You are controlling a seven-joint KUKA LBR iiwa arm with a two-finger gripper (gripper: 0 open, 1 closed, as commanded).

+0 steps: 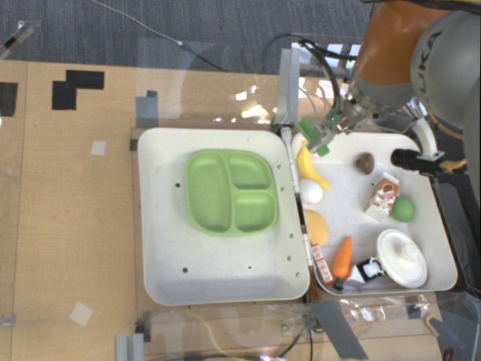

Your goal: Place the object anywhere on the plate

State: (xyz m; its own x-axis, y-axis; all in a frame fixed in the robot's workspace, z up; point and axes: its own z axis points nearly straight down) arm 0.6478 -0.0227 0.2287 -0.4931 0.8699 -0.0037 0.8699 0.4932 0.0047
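Green object (309, 134) pinched in the gripper (319, 138), right of the plate (229, 192).

Green plate (229, 192): smooth moulded plastic, soft sheen. Left bin (161, 277): white plastic, matt, faint gloss at rim. Tabletop (68, 224): pale wood-grain laminate, smooth. Floor (165, 13): dark carpet, rough weave. Arm shell (451, 59): grey, satin gloss; orange band (391, 32) shiny. Carrot (343, 257): glossy plastic look. Milk carton (383, 195): printed, paper-like.
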